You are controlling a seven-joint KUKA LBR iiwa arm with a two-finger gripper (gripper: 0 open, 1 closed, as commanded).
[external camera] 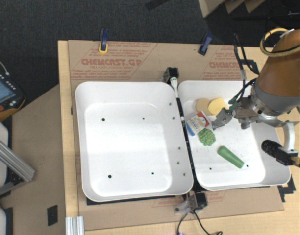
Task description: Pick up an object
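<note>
two shallow white bins of smooth moulded plastic with rounded corners are set side by side on a brown cardboard sheet (140, 53) printed with red lettering and held at its far edge by two blue clamps. the left bin (91, 131) is marked by a few small dark dots on its floor. in the right bin (253, 175) a loose group of small things is seen: a pale yellow rounded piece (217, 105) with a matt surface, touching a tan rounded piece (203, 104) on its left; a small flat packet (196, 123) in white, red and blue, lying just below them; a knobbly green lump (207, 137), touching the packet's lower corner; and a smooth green cylinder (231, 157), lying at a slant, apart from the rest and nearer the front wall.

the gripper (222, 119) is seen low over the right bin, reaching in from the right beneath the arm's grey wrist and orange band. its metal tip is placed just right of the packet and just below the yellow piece. whether anything is touched or held cannot be told, and the state of the gripper cannot be made out.
</note>
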